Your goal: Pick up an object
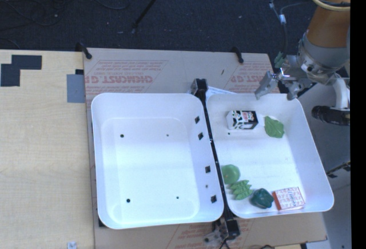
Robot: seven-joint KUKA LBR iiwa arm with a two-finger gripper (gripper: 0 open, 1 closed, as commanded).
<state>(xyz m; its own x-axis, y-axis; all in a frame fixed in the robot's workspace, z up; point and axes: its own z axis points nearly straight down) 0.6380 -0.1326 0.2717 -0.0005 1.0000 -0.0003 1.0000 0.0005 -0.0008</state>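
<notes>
White plastic, two shallow bins side by side on a cardboard sheet [143, 67]: we list the left bin [108, 110] first, then the right bin [311, 145], joined along a black clipped seam. Next in size we enter the grey arm [327, 36] with its orange band, reaching in from the right and standing above the right bin's far corner. Its gripper [280, 85] hangs over that far rim with the fingers spread apart and nothing between them. Smaller items, all in the right bin: a black-and-white box [242, 119] near the far wall, a green leaf-shaped piece [274, 127] just beside it, a red-and-white card packet [289, 198], a round green piece [230, 173], a spiky green piece [241, 189] and a dark teal lump [262, 198] along the near wall.
</notes>
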